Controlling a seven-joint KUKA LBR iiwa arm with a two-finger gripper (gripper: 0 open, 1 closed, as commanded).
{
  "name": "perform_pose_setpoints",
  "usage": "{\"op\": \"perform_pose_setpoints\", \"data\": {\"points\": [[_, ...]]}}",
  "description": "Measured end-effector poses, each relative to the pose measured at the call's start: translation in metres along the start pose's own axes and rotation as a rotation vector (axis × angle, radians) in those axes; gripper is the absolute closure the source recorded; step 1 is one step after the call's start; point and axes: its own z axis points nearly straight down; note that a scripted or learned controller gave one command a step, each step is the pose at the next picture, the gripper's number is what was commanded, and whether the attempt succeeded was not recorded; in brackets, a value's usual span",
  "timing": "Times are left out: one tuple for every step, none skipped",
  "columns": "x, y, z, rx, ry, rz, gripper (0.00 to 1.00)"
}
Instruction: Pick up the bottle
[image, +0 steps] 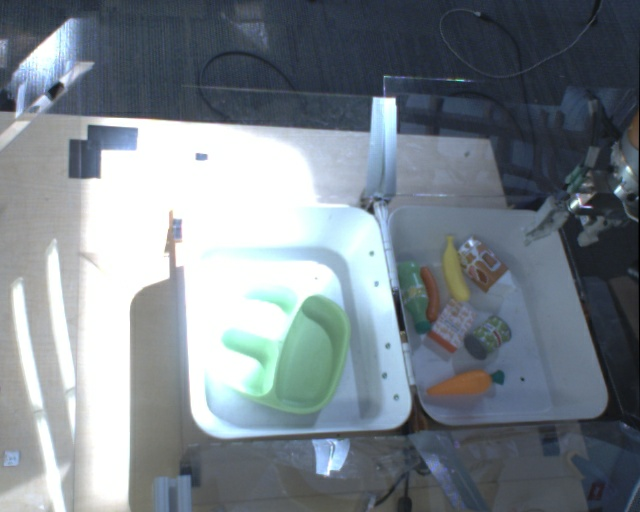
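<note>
The green bottle (411, 287) lay against the right bin's (585, 350) left wall beside a carrot-like stick; our claw (572, 205) hovered off the bin's corner, its grip unclear; we judged a lengthwise descent best

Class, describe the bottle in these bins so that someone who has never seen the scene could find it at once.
Find the right white bin, which holds the small groceries. Along its left wall lies the green bottle, lengthwise beside a small orange-red piece. It is the one green thing in that bin lying against the wall; the yellow banana and orange carrot lie farther in.
</note>
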Motion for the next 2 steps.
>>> {"op": "perform_pose_setpoints", "data": {"points": [[-0.021,-0.030,-0.046,-0.001,-0.001,0.317,0.00],[0.000,-0.076,-0.127,-0.001,0.000,0.632,0.00]]}}
